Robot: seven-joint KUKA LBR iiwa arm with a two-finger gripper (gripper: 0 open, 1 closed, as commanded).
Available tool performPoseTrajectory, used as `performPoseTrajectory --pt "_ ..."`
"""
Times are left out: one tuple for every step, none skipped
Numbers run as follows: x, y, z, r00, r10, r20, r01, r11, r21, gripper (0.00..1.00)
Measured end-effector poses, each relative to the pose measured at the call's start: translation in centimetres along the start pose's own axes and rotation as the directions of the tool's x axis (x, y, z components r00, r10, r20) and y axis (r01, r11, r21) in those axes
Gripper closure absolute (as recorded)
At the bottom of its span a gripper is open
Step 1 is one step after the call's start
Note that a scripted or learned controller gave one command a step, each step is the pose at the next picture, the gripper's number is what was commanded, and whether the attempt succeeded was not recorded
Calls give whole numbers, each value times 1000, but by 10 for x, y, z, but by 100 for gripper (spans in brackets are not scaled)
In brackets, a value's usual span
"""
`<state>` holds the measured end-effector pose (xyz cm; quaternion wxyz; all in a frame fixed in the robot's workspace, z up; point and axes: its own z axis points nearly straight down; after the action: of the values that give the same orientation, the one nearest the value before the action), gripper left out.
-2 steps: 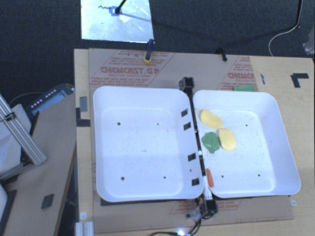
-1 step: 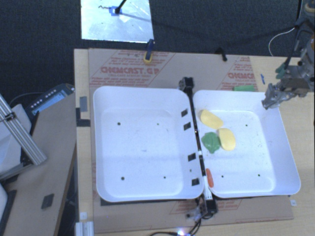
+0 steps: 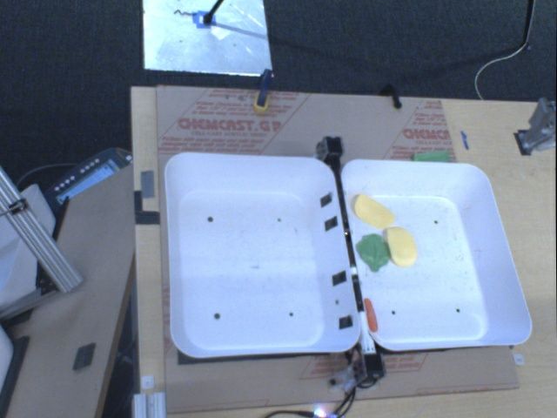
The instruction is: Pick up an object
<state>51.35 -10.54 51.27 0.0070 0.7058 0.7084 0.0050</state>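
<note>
Two yellow pieces (image 3: 373, 211) (image 3: 401, 246) in right bin (image 3: 496, 233) — upper one's long axis slants down-right; hand state: cannot tell.

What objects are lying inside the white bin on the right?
The right shallow white plastic bin holds two yellow rounded pieces, a green leafy piece touching the lower yellow one, and a small orange piece at the left wall. Anything beneath them is covered.

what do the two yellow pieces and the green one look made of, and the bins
Yellow pieces: likely smooth matte plastic or foam, with rounded edges and even colour. Green piece: lumpier, possibly soft plastic. Bins: glossy white moulded plastic, with rounded rims.
</note>
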Motion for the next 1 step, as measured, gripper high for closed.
performPoseTrajectory --pt "11 -27 -25 1000 -2 -2 2 1000 11 100"
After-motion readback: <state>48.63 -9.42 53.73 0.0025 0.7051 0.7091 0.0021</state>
